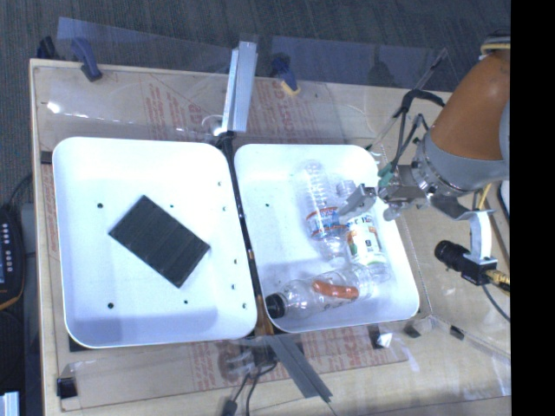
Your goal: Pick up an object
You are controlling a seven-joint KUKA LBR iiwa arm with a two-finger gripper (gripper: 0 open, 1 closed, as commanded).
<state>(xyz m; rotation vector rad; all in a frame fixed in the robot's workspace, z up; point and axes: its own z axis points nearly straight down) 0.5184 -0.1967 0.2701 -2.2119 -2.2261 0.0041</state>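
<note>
My gripper [371,198] hangs over the right side of the right bin [269,232], just above a cluster of clear plastic bottles. One clear bottle [319,204] lies lengthwise in the bin's middle. To its right and directly under the gripper lies a second bottle with a white label [369,243]. A third clear bottle [323,293], with a black cap and something orange inside, rests along the front wall. Nothing shows in the gripper's grasp. In the left bin [78,172] a flat dark grey rectangular pad [159,240] lies at a slant.
A metal bar [238,85] rises from the seam between the bins at the back. Blue clamps [87,61] hold the bench's far edge. The orange and grey arm [473,124] stands over the bench, right of the right bin.
</note>
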